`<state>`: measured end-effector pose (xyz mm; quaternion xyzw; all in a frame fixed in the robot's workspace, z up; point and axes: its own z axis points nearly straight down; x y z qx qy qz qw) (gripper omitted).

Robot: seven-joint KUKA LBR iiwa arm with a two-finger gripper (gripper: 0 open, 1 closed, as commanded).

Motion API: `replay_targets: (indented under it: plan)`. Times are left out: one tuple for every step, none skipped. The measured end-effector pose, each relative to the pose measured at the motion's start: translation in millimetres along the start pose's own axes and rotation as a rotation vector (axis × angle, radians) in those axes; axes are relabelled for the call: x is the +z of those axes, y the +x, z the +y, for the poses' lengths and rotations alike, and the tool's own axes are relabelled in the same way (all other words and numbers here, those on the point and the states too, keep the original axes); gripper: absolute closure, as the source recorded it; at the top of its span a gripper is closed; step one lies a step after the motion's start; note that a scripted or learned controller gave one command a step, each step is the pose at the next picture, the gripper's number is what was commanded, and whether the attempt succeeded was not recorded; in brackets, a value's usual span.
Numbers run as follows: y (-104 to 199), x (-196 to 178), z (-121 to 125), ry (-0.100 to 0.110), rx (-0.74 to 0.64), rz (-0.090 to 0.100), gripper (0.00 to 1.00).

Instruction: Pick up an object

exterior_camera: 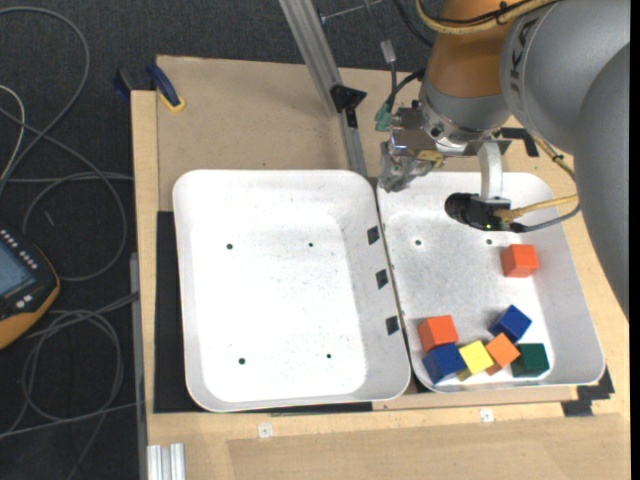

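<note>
The grey arm with the orange band (490, 8) is reaching in from three o'clock and hanging over the twelve o'clock edge of the right shallow white plastic bin (570, 298). Its metal two-finger pincer (402, 173) is sitting just at that bin's eleven o'clock corner, near the divide between the two bins. Whether the pincer is open or closed cannot be told, as its tips are blurring into the bin rim; no block is showing at it.

The small coloured cubes are all lying in the right bin. A lone orange cube (519, 259) is resting toward three o'clock, well apart from the pincer. At six o'clock a cluster is crowding the bin's rim: an orange cube (437, 330), a blue cube (444, 362), a yellow cube (476, 357), a second small orange cube (502, 349), another blue cube (512, 322) and a dark green cube (532, 359).

The left shallow white bin (190, 268) is lying beside it on the tan counter (250, 108).
</note>
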<state>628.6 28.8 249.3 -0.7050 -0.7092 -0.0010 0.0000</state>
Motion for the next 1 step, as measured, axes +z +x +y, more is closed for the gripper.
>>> replay_targets:
  plan:
    - [44.7, 13.5, 19.7, -0.002, 0.001, -0.001, 1.0]
